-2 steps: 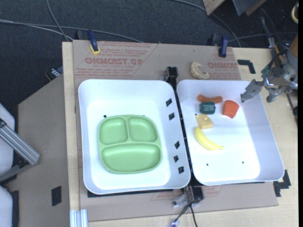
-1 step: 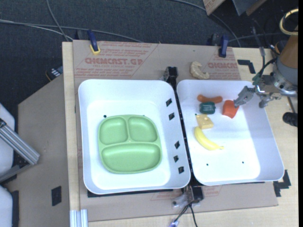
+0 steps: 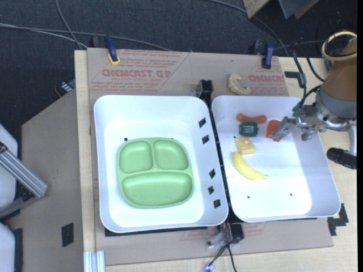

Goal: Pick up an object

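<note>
Figure: overhead slanted view of your desk, a brown cardboard-covered surface carrying two shallow white bins side by side. In the left bin you see a pale green divided plate lying flat, with two small compartments at the far side and one long compartment nearer the camera. In the right bin the small things cluster in the far left part: a reddish sausage lies farthest back; a dark green block sits just in front of it; a pale yellow wedge lies nearer still; and a yellow banana lies just in front of the wedge, slanting toward the bin's middle. A small orange-red piece lies to the right of the green block, at the tip of the tool. Your arm enters from the right, its orange band above the grey wrist. The tool reaches low over the right bin's far part, its tip at the orange-red piece; you cannot tell from this view whether it is open or closed, nor whether it grips that piece. On the desk beyond the right bin rests a beige lump. Two clamps, one at the far left and one at the far right, sit on the desk's back edge.
</note>
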Controlling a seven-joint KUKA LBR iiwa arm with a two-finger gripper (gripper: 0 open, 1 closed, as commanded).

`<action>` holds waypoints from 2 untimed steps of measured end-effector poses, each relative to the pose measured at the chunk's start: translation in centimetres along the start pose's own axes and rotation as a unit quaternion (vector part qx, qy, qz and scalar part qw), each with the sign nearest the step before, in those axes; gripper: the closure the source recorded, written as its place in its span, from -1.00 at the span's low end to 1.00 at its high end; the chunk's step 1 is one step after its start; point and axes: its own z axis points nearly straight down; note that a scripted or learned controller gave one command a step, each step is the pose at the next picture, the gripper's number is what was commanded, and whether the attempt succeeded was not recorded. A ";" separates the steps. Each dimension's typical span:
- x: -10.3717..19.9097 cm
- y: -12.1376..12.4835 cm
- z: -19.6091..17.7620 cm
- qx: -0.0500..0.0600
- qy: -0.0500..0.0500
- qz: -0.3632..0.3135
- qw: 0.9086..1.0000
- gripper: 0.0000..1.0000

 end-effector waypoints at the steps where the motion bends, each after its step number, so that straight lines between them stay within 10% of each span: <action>1: 0.1 0.0 5.2 0.000 0.000 0.000 1.000 -1.00; 2: 0.0 0.1 3.8 -0.003 -0.001 0.000 1.000 1.00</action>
